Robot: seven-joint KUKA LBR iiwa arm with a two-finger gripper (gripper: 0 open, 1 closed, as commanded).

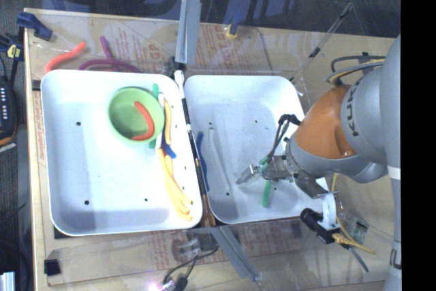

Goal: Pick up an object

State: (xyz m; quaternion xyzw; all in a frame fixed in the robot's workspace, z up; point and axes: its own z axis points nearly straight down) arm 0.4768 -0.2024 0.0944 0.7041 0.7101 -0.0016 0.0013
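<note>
My gripper [261,174] is low over the front middle of the right bin [238,88], reaching in from the right. A short green stick [267,196] lies or hangs just below the gripper, its upper end right at it; I cannot tell whether it is held. A blue pen [199,155] lies along the right bin's left wall, with a pale grey rod [215,155] beside it. The left bin [75,167] holds a green bowl [129,116] with a red curved piece [145,120] in it, and yellow pieces [174,180] along its right wall.
Behind the left bin lie an orange strip [65,56] and a purple cord [109,65] on the bench. A grey metal bar [187,27] stands behind the gap between the bins. Cables and a black plug [319,223] hang by the arm at the front right.
</note>
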